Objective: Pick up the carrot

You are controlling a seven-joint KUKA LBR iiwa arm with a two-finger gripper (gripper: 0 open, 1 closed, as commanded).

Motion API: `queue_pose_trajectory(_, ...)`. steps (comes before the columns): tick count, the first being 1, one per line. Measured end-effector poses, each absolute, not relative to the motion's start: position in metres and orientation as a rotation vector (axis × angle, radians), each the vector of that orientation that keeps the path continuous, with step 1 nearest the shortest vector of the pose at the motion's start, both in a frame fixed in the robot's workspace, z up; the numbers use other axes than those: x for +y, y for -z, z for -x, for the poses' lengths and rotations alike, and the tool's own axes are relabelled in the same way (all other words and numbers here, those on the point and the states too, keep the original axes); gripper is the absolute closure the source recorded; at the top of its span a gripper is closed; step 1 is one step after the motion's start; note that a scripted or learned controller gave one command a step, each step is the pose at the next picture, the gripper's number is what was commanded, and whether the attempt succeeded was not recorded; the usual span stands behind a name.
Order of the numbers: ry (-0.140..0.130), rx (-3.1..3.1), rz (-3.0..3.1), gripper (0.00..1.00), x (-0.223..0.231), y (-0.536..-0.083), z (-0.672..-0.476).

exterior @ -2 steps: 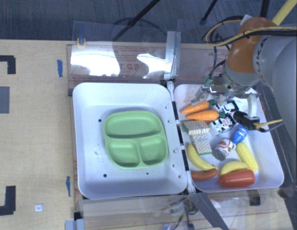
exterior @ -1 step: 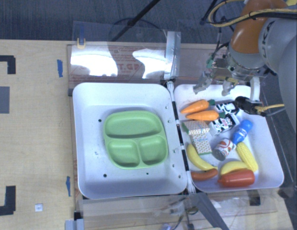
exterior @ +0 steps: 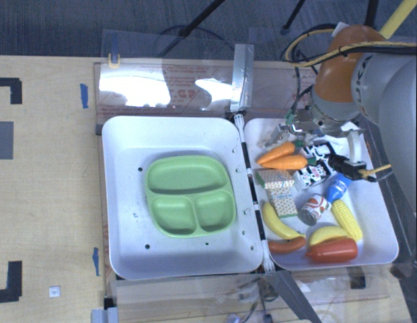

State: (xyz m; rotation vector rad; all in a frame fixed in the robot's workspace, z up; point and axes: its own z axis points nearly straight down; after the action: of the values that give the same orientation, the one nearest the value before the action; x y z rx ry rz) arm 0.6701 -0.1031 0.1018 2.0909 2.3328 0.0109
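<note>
1. Low over the far end of the right bin (exterior: 387, 247) sits the gripper (exterior: 294, 132), just beyond the carrot (exterior: 284, 156). Whether it is released or clenched I cannot tell, since its tip is lost among cables and clutter. No object is visibly between its tips.
2. At the far left lies the bench (exterior: 40, 180), light wood with black marks and bits of blue tape.
3. Next comes the left bin (exterior: 121, 147), white and shallow. A green tray (exterior: 190, 195) with three compartments lies in its middle.
4. A clear sheet (exterior: 168, 79) stands behind the left bin, catching glare.
5. Touching the left bin along one edge is the right bin, which is crowded.
6. The carrot lies in the far left part of the right bin, orange, pointing left. It looks like two orange pieces, one just above the other.
7. Just below the carrot is a box (exterior: 278, 188) with a checked pattern.
8. Nearer the camera, a banana (exterior: 278, 223) curves along the left side, with a sausage (exterior: 287, 245) at its end.
9. A can (exterior: 314, 209) lies tilted near the middle, with a blue cap (exterior: 337, 188) just beyond it.
10. To the right are the corn (exterior: 348, 221), a lemon (exterior: 327, 234) and a red pepper (exterior: 333, 249).
11. The arm (exterior: 383, 79) comes in from the upper right, grey with an orange band (exterior: 343, 59).
</note>
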Motion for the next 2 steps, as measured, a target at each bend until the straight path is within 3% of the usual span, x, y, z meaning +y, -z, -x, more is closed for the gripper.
queue_pose_trajectory(1,-0.005,2.603,-1.749,0.0,-0.098,-0.087,-0.625)
queue_pose_trajectory(2,-0.009,2.598,-1.751,1.0,-0.099,-0.098,-0.626)
